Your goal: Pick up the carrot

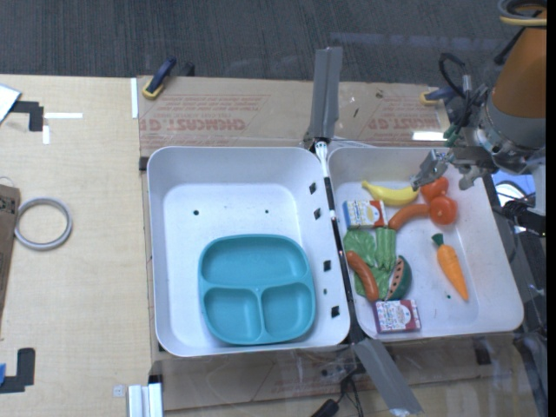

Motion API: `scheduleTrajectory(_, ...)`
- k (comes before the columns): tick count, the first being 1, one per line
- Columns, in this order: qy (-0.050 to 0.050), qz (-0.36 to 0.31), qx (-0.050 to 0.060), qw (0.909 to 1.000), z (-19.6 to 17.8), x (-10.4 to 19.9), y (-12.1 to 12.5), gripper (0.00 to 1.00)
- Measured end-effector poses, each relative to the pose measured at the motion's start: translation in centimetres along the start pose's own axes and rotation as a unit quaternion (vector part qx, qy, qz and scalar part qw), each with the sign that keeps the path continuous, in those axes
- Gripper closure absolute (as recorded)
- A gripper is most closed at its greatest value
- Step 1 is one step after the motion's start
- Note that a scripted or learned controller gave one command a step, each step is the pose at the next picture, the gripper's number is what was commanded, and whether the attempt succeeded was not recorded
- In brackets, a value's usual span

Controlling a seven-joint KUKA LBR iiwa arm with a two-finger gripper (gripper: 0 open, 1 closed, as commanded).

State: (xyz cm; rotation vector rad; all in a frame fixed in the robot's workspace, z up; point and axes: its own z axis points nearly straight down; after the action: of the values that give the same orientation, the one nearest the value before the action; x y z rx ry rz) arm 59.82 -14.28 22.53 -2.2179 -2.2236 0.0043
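The carrot (451,268), orange with a green top, lies in the right part of the right bin (486,320), its tip pointing to the near edge. My gripper (448,174) hovers over the far right corner of that bin, well beyond the carrot. Its fingers (426,172) stand open, with nothing held between them. Just below the gripper sit a red tomato (442,209) and an orange sausage-shaped piece (408,215).
The right bin also holds a banana (389,193), a small carton (362,214), green vegetables (373,246), a hot dog (363,274), a watermelon slice (399,276) and a pink box (397,316). A teal divided plate (258,289) lies in the left bin (174,233). A tape roll (41,223) rests on the bench.
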Motion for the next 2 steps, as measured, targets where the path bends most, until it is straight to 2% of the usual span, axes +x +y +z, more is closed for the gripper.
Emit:
scheduleTrajectory(1, 0.001, -0.026, 0.0, 0.9997, 9.6, -0.6, -4.0, 0.0)
scheduleTrajectory(2, 0.003, -0.088, 0.0, 0.9962, 13.5, -7.1, -12.1, 0.0)
